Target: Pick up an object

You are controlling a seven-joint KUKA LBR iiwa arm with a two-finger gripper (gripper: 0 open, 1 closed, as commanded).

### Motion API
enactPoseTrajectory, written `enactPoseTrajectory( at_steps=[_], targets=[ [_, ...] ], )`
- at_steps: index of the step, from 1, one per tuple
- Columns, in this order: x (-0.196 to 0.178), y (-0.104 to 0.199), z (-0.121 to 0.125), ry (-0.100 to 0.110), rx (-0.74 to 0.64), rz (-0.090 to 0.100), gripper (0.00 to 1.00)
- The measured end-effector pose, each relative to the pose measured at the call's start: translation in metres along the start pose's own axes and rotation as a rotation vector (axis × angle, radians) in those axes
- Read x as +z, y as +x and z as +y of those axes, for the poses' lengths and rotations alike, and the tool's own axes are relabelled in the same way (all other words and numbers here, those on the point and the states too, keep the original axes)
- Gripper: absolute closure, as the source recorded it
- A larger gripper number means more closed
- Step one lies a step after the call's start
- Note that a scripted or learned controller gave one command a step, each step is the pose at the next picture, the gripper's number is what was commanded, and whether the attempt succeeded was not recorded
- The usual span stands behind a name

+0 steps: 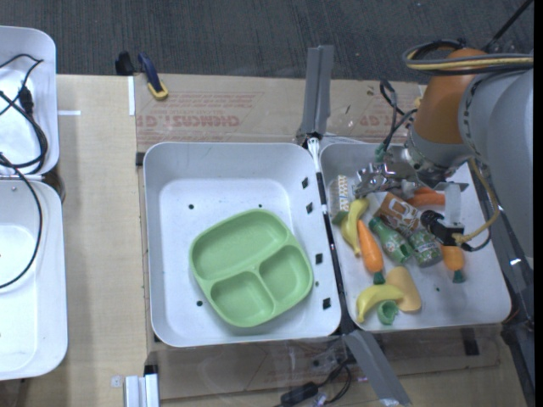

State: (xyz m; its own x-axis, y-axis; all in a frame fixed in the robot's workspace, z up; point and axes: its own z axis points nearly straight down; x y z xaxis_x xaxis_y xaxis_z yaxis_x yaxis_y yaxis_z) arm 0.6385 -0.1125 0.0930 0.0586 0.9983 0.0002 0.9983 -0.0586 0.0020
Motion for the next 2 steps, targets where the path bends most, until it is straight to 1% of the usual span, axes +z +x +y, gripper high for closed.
enactPoseTrajectory(
  at_steps=[1, 2],
  targets=[
    [0.001, 0.006, -0.063, 0.004, 0.214, -0.001, 0.0],
    [0.001, 0.002, -0.102, 0.003, 0.207, -0.001, 0.0]
  ],
)
